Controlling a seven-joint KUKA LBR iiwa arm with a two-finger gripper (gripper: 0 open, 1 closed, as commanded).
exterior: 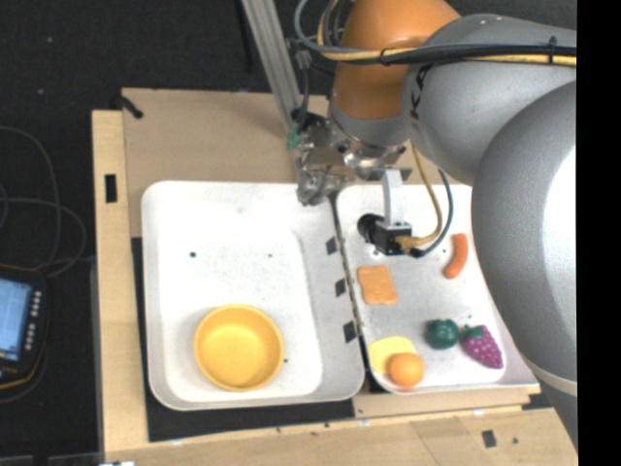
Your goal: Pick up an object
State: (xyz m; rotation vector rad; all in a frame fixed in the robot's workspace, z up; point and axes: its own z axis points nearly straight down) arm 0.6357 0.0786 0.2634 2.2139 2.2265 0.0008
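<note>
Where the bench [194, 134] comes closest to the camera, a yellow bowl [239, 347] sits upright in the front part of the bin on the view's left [233, 250], with nothing else beside it. At the same depth, in the front corner of the bin on the view's right [427, 299], an orange [406, 368] rests against a pale yellow piece [386, 347] lying just behind it. A little further back and to the right stand a dark green toy vegetable [442, 334] and, just beside it, a bunch of purple grapes [482, 346]. Beyond these, a tan square of toast [376, 284] lies flat near the wall between the bins. Further still, an orange carrot-like stick [456, 256] lies by the right wall. At the far end, the gripper [312, 184] hangs over the far right corner of the left-hand bin, near the divide, below the grey arm [505, 115]. How wide it stands cannot be told, and nothing is seen held in it.
</note>
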